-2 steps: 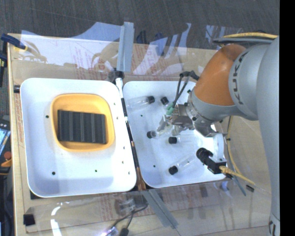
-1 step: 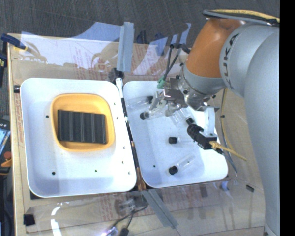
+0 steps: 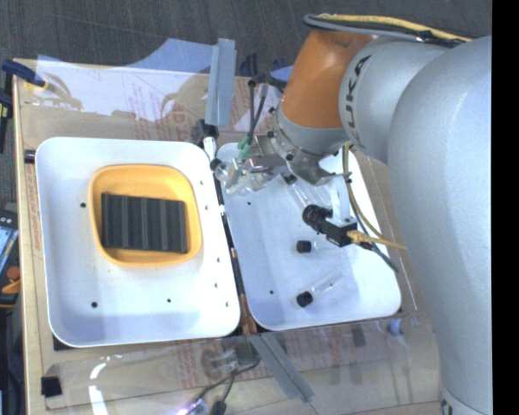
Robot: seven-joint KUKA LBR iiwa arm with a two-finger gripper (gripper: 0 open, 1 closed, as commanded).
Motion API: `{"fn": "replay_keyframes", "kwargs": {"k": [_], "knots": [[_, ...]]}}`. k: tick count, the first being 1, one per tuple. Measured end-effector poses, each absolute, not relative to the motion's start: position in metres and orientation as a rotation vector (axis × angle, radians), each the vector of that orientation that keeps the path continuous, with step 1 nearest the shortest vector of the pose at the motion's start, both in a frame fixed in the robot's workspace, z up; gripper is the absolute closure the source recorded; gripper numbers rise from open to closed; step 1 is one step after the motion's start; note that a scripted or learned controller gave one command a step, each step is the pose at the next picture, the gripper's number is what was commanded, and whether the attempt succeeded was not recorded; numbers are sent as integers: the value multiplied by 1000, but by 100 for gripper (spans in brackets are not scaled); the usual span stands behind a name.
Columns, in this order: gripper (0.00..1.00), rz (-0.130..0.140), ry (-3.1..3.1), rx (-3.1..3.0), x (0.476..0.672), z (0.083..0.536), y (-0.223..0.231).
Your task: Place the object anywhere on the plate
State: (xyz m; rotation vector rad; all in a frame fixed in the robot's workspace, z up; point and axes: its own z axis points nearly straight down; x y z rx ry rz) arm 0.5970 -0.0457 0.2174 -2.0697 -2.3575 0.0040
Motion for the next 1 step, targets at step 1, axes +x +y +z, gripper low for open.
{"fn": "replay_keyframes", "kwargs": {"k": [1], "knots": [[0, 4, -2358, -2070, 597, 217, -46]]}}
